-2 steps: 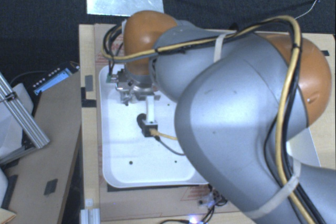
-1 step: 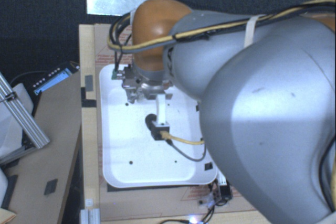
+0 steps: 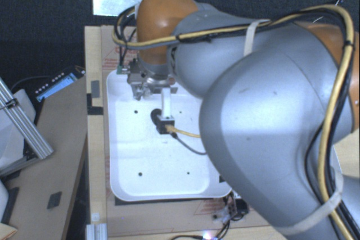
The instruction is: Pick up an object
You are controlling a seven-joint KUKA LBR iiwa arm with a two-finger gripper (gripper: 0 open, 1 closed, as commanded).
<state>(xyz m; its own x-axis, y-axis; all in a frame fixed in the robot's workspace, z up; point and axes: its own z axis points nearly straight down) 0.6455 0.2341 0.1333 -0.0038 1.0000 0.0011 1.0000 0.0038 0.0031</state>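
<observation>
1. grey and bulky, the arm (image 3: 270, 104) lies nearest the lens; it covers the right side of the bench (image 3: 97, 166) and whatever lies under it; an orange band (image 3: 160, 14) sits above the wrist at the far end.
2. the pincer (image 3: 151, 90) hangs over the far part of the left bin (image 3: 135, 188), near its back wall, pointing down at the white floor.
3. where the object to be picked up lies i cannot tell; the bare bin floor below and in front of the pincer bears a few small dark dots, which look like marks or holes, not things to lift; the arm hides the ground to the right.
4. step in hand, as i judge it: seeking or lining up a grasp; the task looks barely begun.
5. to do it well: fix on one target first; bring the pincer squarely over its middle; go down straight and slowly; stop just short of the plastic so nothing scrapes; close once the thing sits well inside the grip; lift straight up, clear of the bin wall.
6. whether the pincer is released or clenched i cannot tell, since the wrist hides it from above; i make out nothing held in it; whether it touches the bin floor i cannot say.
</observation>
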